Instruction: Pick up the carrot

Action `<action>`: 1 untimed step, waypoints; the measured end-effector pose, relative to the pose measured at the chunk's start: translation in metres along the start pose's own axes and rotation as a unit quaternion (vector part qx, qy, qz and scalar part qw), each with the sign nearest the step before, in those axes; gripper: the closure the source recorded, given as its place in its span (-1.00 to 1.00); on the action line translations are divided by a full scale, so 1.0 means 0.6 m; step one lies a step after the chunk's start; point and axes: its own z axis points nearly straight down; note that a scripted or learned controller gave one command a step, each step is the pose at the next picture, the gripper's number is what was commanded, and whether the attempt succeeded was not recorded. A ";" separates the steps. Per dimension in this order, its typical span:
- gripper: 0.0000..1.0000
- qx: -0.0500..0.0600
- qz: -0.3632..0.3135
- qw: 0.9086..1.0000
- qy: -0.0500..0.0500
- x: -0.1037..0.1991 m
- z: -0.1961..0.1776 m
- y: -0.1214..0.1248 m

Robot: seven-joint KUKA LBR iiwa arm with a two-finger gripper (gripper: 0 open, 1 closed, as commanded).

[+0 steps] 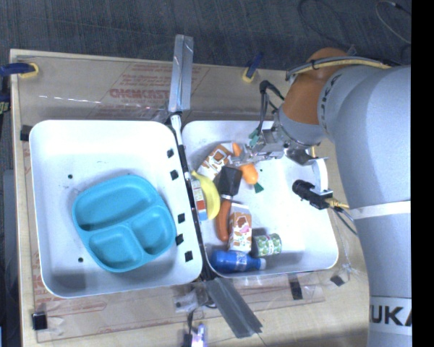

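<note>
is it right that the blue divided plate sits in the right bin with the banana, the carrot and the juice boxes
Not quite. The camera view shows the blue divided plate in the left bin, alone. The banana, the carrot and the juice boxes are in the right bin, as you said.

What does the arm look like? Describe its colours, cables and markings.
The bulky grey KUKA arm has an orange band above the wrist. Thin black cables loop near the dark two-finger gripper. White letters "UKA" mark its lower body.
</note>
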 end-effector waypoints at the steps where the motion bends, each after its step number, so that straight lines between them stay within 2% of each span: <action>1: 1.00 -0.001 -0.031 1.000 0.000 0.058 -0.144 0.007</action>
